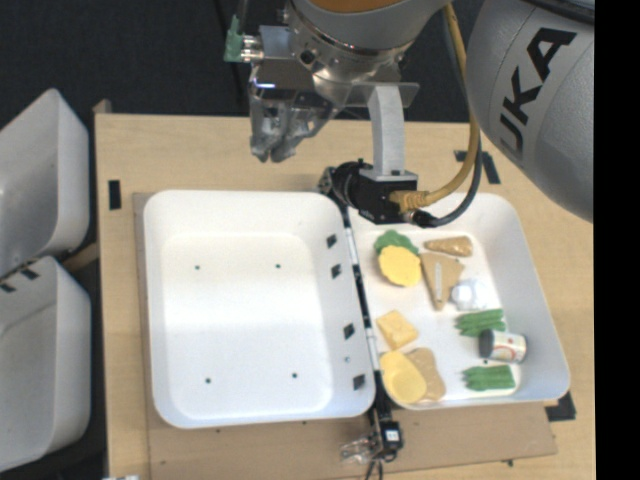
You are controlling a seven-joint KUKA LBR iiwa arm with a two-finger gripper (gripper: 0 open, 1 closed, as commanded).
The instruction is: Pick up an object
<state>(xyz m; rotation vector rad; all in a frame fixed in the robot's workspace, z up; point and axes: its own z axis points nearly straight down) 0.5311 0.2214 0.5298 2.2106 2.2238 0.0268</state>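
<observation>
My gripper hangs high over the bench, just past the far edge of the left bin, and nothing shows in it. The objects all lie in the right bin. There is a yellow round piece with a green leaf behind it, and two tan wedges. Nearer the front are a small white object, two green pieces, a small white and red cup, a yellow block, a yellow disc and a tan slice.
A black fitting with a yellow cable sits at the far end of the divider between the bins. Black clips line that divider. The grey arm body looms over the right bin's far side. White housings stand at the left.
</observation>
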